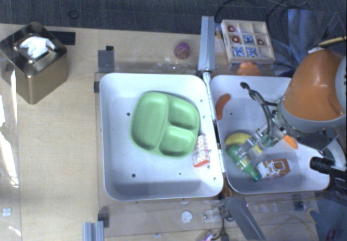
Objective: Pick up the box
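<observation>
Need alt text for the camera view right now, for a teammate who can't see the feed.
The gripper reaches into the right bin over a green bottle and a yellow item, with a small brown-and-white box just beside it. The left bin holds a green divided tray and a small red-and-white box near the divider.

Beside the pale green divided tray [165, 122] in the left white bin [116, 180] lies a white box [201, 151] with red print. Right of the tray, the other bin [303, 184] holds a yellow fruit [237, 138], a green bottle [243, 162], an orange-brown packet [274, 168] and an orange piece [222, 105]. The tabletop [49, 169] is light wood.
</observation>
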Controlling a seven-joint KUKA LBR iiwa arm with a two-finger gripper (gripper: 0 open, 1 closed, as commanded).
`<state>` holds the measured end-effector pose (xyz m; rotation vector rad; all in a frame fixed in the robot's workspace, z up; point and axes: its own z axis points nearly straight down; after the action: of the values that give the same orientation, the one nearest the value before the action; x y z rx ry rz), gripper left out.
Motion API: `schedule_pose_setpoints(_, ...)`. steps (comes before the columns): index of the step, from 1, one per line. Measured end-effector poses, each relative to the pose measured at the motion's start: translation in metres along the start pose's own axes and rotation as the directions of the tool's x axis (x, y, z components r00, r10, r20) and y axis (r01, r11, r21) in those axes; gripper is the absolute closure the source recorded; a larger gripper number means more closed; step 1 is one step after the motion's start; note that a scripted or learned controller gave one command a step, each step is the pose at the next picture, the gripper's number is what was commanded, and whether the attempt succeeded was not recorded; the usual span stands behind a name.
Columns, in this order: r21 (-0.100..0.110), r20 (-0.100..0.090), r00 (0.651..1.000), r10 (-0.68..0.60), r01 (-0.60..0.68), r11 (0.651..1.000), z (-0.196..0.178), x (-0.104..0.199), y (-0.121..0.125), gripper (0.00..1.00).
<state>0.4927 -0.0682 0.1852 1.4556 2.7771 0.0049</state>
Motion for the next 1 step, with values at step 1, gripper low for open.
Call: schedule_pose_setpoints(1, 0.002, -0.002, 0.995, 0.100, -0.100, 0.995, 0.0561, -0.0281, 0.0070, 0.00)
